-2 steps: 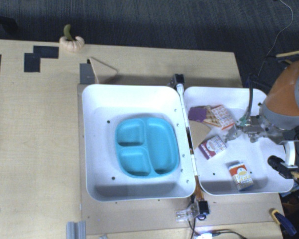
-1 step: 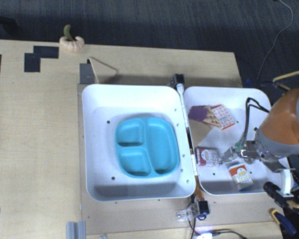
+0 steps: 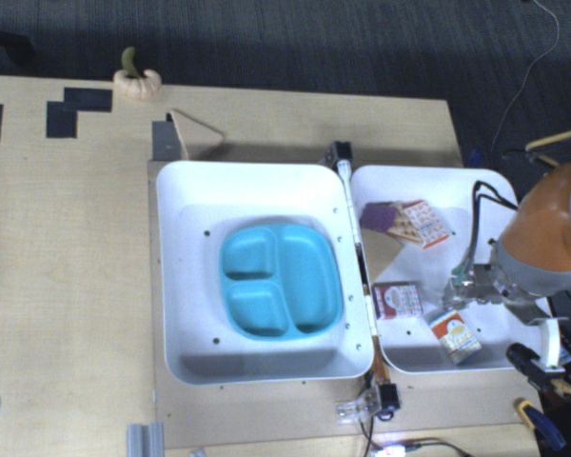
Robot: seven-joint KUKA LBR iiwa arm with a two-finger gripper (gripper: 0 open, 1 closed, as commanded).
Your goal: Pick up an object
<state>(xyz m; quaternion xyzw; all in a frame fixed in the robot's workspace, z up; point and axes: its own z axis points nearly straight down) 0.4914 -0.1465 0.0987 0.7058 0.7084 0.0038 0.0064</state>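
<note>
Grey arm with an orange band reaches in from the right, over the right edge of the right bin. Its hand hangs low over the bin's front half. Whether the hand is released or clenched cannot be told from this angle, and nothing can be seen gripped in it.

Just in front of the hand, near the bin's front edge, lies an orange and white packet, tilted. To the hand's left, near the bin's left edge, lies a maroon and white packet. Farther back, toward the bin's rear left corner, a purple item and a red patterned card lie touching, with a tan cardboard piece just in front of them.

The left bin sits side by side with the right one and holds a blue divided tray at its middle.

Both bins rest on a tan surface. Near the surface's far edge sits a small pale gourd-like thing, with black marks beside it.
</note>
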